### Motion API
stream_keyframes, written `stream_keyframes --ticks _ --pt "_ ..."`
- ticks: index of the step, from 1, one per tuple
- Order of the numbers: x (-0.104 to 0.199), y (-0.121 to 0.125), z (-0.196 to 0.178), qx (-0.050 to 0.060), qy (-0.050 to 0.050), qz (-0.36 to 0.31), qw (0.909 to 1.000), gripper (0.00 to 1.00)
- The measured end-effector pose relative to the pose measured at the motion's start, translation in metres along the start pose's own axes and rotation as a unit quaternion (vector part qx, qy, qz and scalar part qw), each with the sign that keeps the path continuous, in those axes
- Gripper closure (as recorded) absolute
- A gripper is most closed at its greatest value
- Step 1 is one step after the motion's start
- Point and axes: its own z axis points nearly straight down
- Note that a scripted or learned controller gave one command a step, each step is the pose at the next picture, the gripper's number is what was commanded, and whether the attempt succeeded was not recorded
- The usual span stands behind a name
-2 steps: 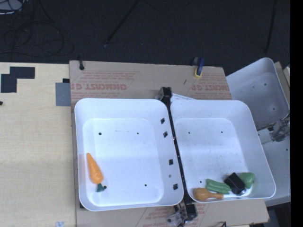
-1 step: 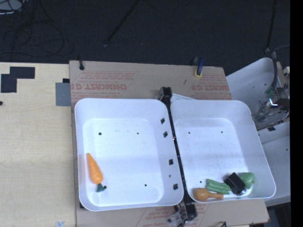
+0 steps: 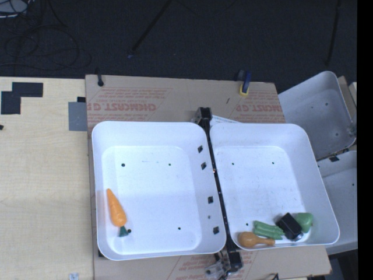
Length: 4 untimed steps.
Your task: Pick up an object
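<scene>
1. The task names no particular object, so any loose item is a candidate. All of them lie in the bins, and none is lifted.
2. The carrot [image 3: 116,209] lies alone at the lower left of the left bin [image 3: 96,156], near the left wall with its tip pointing up the frame. A small dark green bit [image 3: 123,231] sits just below its thick end; whether the two are joined is too small to tell.
3. Four items cluster in the lower right corner of the right bin [image 3: 327,206]:
   - an orange gourd [image 3: 254,240] against the bottom wall;
   - a green pod [image 3: 268,230] just above it, touching or nearly so;
   - a black block [image 3: 289,226] to the right of the pod, partly lying over it;
   - a green lump [image 3: 304,220] at the block's right, up against the corner.
4. The gripper's state cannot be told: how far open it is, and whether it has hold of anything, is not something this frame settles.
5. Judged from how things lie, the pick has not been made. Everything is left to do: choose a target, descend, close on it and lift.
6. The carrot looks the easier target, since it is well apart from everything but the green bit. The corner cluster is crowded and hemmed in by two walls.
7. The bins sit side by side on cardboard [image 3: 175,101], with a blue clamp [image 3: 245,81] at its top edge. The wooden bench [image 3: 41,185] fills the left of the frame.
</scene>
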Motion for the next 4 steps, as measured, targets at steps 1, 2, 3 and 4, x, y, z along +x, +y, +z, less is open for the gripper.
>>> stream_keyframes --ticks 1,2,3,4 --pt "-0.001 -0.050 -0.121 -0.001 -0.001 0.000 1.0000 1.00" --pt "0.088 -0.026 -0.119 0.005 0.003 -0.005 1.0000 1.00" --pt "0.183 0.006 -0.102 0.007 0.003 -0.006 0.9999 1.00" --pt "0.152 0.071 0.002 0.009 0.001 0.000 1.0000 1.00"
